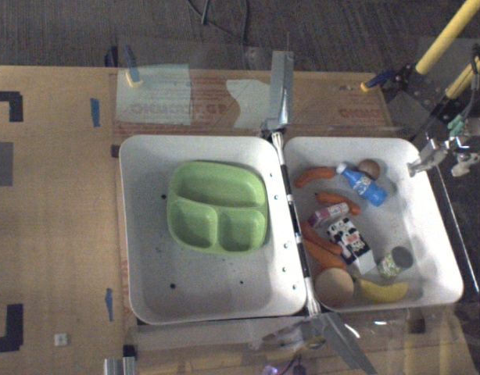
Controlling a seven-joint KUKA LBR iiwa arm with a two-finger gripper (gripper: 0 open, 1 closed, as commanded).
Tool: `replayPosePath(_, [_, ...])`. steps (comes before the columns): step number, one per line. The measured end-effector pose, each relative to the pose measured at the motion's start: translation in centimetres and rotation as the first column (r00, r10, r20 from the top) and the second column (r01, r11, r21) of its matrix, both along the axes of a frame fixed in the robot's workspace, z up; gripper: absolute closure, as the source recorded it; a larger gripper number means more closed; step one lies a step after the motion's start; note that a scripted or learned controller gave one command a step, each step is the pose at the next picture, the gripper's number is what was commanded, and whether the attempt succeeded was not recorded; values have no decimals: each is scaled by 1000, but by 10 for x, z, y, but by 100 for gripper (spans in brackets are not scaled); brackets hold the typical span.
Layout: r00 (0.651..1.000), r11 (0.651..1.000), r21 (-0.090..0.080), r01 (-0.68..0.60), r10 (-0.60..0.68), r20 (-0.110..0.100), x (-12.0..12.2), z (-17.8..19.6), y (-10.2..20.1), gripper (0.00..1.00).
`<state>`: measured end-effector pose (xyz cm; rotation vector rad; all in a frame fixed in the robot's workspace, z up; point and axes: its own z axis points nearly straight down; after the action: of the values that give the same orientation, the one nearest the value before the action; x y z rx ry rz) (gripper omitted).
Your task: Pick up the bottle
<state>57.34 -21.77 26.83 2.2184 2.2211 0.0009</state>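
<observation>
The bottle [362, 185] is blue with a white cap and lies on its side in the upper part of the right bin [428, 233], cap pointing up-left. A brown ball [370, 167] rests just above it and an orange sausage [314, 176] lies to its left. My gripper [445, 156] hangs over the bin's upper right corner, at the rim, well to the right of the bottle and apart from it. Nothing shows in the gripper.
The right bin also holds a small pink bottle [331, 213], more sausages [321, 243], a cow-patterned carton [349, 239], a can [392, 263], a banana [382, 291] and a round tan fruit [334, 286]. A green divided plate [218, 206] lies in the left bin [146, 272].
</observation>
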Motion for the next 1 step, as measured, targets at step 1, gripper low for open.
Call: replayPosePath(1, [1000,1000,2,-21,21,-3,2,-91,123,0])
